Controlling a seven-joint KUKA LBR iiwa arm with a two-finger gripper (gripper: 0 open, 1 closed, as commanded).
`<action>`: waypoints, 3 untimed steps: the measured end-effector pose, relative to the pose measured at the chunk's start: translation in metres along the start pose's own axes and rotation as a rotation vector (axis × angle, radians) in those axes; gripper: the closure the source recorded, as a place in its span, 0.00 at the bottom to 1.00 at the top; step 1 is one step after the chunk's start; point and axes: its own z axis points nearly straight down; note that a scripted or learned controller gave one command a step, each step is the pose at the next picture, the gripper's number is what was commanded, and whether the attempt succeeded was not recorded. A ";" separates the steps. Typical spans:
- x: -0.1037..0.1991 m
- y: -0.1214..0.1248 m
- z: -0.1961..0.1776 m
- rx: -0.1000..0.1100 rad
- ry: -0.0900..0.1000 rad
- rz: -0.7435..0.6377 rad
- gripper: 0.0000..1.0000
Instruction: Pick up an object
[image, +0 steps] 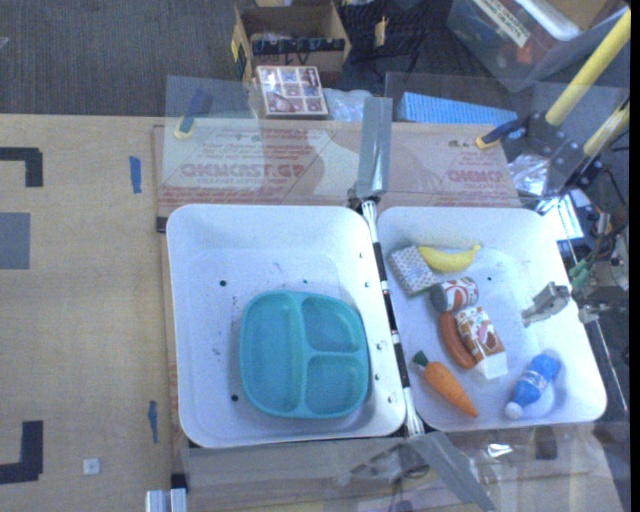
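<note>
The right bin holds several objects. A yellow banana lies at the back beside a grey checkered pad. Below them come a small red-and-white can, an orange-red sausage, a white-and-red carton, an orange carrot and a blue-and-white bottle. My gripper hangs low near the bin's right side, right of the carton and above the bottle, with nothing visibly in it.
The left bin bears a teal divided plate. Behind the bins lie clear plastic sheets, a cardboard box and a patterned box. Yellow bars and cables crowd the upper right.
</note>
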 end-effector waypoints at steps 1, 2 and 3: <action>0.019 -0.009 0.125 -0.003 -0.002 -0.106 0.00; 0.020 0.052 0.139 -0.008 -0.003 0.017 0.00; 0.019 0.052 0.129 -0.012 -0.003 0.019 1.00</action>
